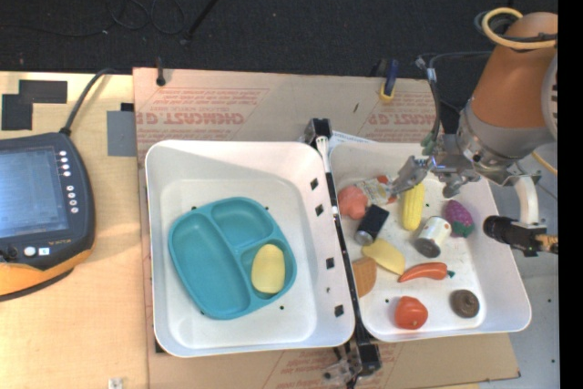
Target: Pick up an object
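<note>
On the desk [109,287], the left bin [182,168] carries a teal divided tray [209,260], and a pale yellow lemon-like piece [268,269] lies in the tray's right-hand compartment. None of that looks like the concern here.

Taking the corn cob [413,206] in the right bin [510,305] as landmark: a pinkish round item [352,200] lies to its left near the divider, a black block [372,222] sits just left and below it, and a yellow wedge [386,256] with an orange-brown piece [363,276] lies lower still. A red tomato-like ball [411,312] is well below it, a red chilli [424,271] below and slightly right, a small white cup [432,235] just right of its lower end, a purple fruit [459,216] further right, and a brown ring (a doughnut, perhaps) [465,302] toward the bin's lower right.

The gripper [435,174] hangs above the corn's upper end, slightly to its right, with metal fingers splayed apart and nothing visible between them. The corn is the nearest candidate, and its long axis runs nearly up-and-down in the view, tilted a little. I judge that the coming descent depends on the fingers straddling that axis across its narrow width; the white cup crowds the lower end, so the upper half offers the freer grasp.
</note>
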Motion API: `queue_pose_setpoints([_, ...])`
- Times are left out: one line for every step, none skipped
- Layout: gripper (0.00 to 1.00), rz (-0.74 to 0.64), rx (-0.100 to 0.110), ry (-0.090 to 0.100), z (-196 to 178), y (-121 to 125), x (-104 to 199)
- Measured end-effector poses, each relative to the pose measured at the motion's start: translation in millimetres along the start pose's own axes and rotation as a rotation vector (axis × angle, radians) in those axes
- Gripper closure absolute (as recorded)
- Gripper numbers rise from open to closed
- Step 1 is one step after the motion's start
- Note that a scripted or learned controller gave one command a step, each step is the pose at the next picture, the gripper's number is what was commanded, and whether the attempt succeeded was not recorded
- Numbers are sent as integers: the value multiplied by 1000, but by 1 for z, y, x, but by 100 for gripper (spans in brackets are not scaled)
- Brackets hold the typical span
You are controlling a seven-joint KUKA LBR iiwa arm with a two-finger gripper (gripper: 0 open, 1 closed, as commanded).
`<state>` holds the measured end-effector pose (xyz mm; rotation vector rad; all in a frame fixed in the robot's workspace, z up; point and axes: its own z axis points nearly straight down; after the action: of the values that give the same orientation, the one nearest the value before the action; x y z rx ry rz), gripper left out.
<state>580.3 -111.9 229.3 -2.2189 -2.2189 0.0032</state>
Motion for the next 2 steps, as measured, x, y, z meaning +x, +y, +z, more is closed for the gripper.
queue_pose_setpoints([0, 1, 4, 0, 45, -7, -8])
queue_pose_setpoints([0, 1, 2, 1, 130, 7, 3])
